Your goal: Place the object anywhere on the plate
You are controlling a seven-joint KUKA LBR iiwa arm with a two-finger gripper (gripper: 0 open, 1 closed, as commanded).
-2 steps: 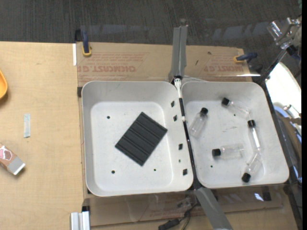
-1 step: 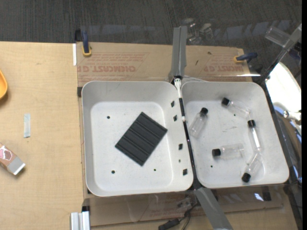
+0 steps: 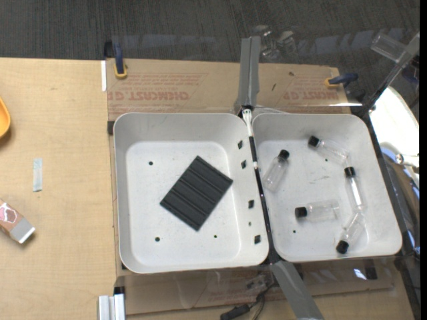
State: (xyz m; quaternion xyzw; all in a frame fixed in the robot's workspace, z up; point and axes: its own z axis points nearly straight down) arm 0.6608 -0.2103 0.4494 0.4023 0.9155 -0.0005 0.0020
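A dark ribbed rectangular plate [image 3: 197, 193] lies flat and turned at an angle in the middle of the left bin [image 3: 130, 132]. Several clear vials with black caps lie scattered in the right bin [image 3: 380, 179]. One vial [image 3: 275, 170] is near the bin's left wall, another [image 3: 327, 150] is toward the back, and a third [image 3: 319, 211] lies on its side in the middle. Two more lie along the right side, end to end, down to the front corner [image 3: 351, 232].
Both bins rest on a cardboard sheet [image 3: 173, 89] held by blue clamps [image 3: 119, 64]. A grey metal bar [image 3: 249, 72] runs back from the seam between the bins. On the wooden bench to the left lie a small grey strip [image 3: 37, 175] and a pink-and-white block [image 3: 15, 223].
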